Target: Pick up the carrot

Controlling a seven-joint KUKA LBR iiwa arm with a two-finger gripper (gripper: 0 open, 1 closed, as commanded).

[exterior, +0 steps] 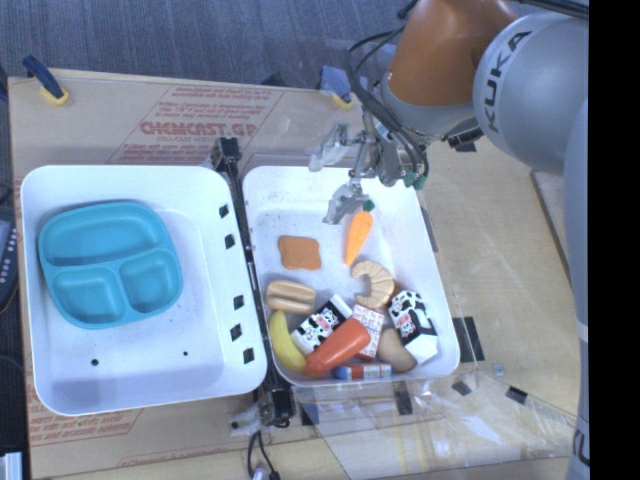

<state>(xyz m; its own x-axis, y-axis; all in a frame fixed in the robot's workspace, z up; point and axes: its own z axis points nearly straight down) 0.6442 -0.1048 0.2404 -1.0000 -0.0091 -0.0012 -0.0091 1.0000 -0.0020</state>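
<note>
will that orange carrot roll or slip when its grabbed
The orange tapered toy carrot looks like smooth, stiff plastic, so it may slip from a grip near its narrow tip. Its round body would probably roll sideways if nudged. It lies apart from the other toys in the right white bin, so it should lift cleanly.

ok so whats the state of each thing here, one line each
carrot: lying in the right bin, leafy end toward the pincer
pincer: just above the carrot's top end
blue tray: flat in the left bin
hot dog: lying flat
banana: at the bin's near edge, partly under other toys
</note>
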